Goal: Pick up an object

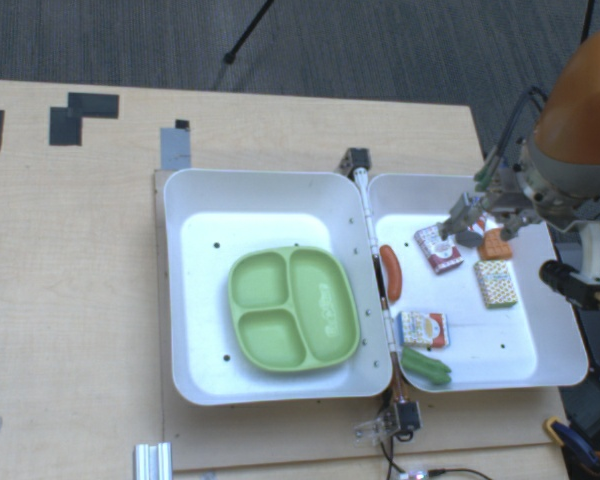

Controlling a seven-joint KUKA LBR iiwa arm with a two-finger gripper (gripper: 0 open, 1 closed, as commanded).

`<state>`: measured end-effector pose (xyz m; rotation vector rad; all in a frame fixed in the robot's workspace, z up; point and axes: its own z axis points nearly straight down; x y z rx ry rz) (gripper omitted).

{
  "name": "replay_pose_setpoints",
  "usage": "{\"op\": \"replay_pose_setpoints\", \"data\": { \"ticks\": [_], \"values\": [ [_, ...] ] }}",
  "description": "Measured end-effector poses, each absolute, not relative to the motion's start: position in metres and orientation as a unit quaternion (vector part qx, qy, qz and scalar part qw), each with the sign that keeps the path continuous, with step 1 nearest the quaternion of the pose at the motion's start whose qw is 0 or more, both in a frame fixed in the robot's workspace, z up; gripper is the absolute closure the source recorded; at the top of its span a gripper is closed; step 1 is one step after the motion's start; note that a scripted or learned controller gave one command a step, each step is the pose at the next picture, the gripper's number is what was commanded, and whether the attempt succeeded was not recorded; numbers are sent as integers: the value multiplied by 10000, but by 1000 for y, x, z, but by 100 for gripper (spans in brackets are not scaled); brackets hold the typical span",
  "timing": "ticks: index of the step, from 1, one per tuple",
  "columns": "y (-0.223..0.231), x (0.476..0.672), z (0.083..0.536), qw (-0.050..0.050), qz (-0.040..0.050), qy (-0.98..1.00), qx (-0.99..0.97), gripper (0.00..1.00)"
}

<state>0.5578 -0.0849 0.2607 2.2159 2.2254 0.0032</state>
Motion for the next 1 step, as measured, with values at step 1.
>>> {"op": "replay_pose_setpoints", "data": {
  "ticks": [1],
  "values": [
    [-115,507,100,-2,-3,7074,7068,0]
  ]
}}
